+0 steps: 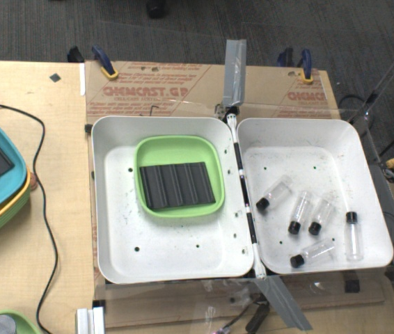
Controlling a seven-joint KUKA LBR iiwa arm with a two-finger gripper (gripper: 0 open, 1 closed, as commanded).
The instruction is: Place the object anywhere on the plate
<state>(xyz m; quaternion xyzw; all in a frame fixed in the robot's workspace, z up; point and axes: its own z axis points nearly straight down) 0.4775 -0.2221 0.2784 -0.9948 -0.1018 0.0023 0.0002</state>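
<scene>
A fixed camera looks down at a slant on a wooden bench holding two shallow white bins side by side, the left bin (113, 256) and the right bin (364, 158), touching along a centre seam. In the left bin sits a green plate (147, 152), square with rounded corners, placed toward the far half of the bin, with a dark ribbed pad (177, 185) lying on it. In the right bin lie five small clear vials with black caps, all toward the near half. One vial (273, 193) lies nearest the seam, its long axis slanting with the cap toward the near left. Two more, a middle vial (299, 211) and its neighbour (320, 216), lie just beside each other, caps pointing near. A fourth vial (313, 254) lies almost sideways near the front wall, cap to the left. The fifth vial (352, 234) lies by the right wall, running near to far with its cap at the far end. The gripper's state cannot be told here. The plate lies to the left of every vial, across the seam, so any carry would likely run leftward and slightly farther away.
</scene>
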